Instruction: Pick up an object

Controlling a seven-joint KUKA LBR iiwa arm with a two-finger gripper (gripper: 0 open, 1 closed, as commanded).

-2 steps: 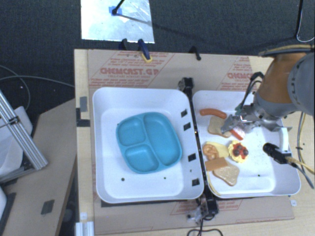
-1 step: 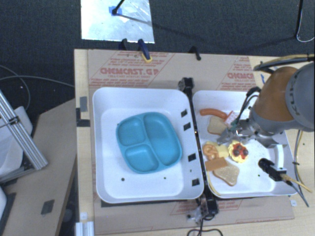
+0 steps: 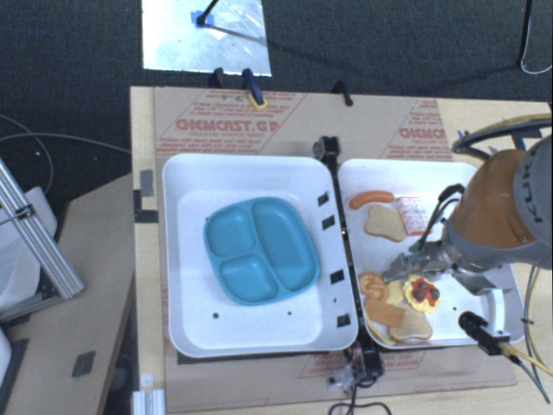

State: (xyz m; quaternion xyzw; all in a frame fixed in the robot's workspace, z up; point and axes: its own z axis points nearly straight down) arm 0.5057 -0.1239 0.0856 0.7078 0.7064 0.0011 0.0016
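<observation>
Over the right bin (image 3: 467,340), gripper (image 3: 406,266) hung above toy food — finger state unreadable; blue tray (image 3: 260,249) sat at 9 o'clock in left bin (image 3: 186,258).

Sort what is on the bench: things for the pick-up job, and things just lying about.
For the job:
two-finger gripper
orange toy sausage
tan toy bread slice
red-and-yellow toy food piece
right white bin

Lying about:
blue three-compartment plastic tray
left white bin
</observation>
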